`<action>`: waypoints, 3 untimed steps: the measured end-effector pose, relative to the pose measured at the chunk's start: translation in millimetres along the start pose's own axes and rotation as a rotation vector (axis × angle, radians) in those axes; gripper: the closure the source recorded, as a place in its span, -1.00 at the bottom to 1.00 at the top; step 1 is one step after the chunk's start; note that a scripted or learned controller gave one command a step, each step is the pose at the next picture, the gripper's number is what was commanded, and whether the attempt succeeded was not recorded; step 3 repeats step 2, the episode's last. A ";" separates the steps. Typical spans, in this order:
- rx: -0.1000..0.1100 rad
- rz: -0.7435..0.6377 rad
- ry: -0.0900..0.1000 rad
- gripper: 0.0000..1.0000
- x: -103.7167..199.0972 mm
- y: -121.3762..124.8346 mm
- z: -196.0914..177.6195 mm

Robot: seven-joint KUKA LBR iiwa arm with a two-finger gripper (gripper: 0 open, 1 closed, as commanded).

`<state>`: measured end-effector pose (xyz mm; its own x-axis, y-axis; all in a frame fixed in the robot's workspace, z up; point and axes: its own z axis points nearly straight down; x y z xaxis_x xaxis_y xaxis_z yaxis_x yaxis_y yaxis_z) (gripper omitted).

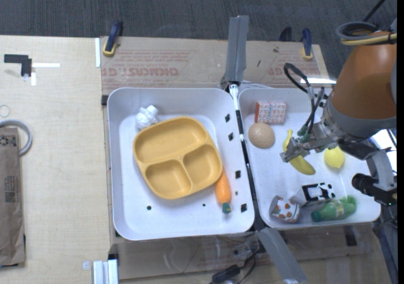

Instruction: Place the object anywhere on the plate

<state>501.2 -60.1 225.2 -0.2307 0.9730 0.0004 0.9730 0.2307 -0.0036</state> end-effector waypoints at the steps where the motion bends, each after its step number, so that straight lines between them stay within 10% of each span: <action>1: 0.002 0.115 0.000 1.00 82.0 36.4 35.0; 2: 0.001 0.116 -0.001 -1.00 81.6 36.4 34.9; 3: 0.001 0.116 -0.001 -1.00 81.6 36.4 34.9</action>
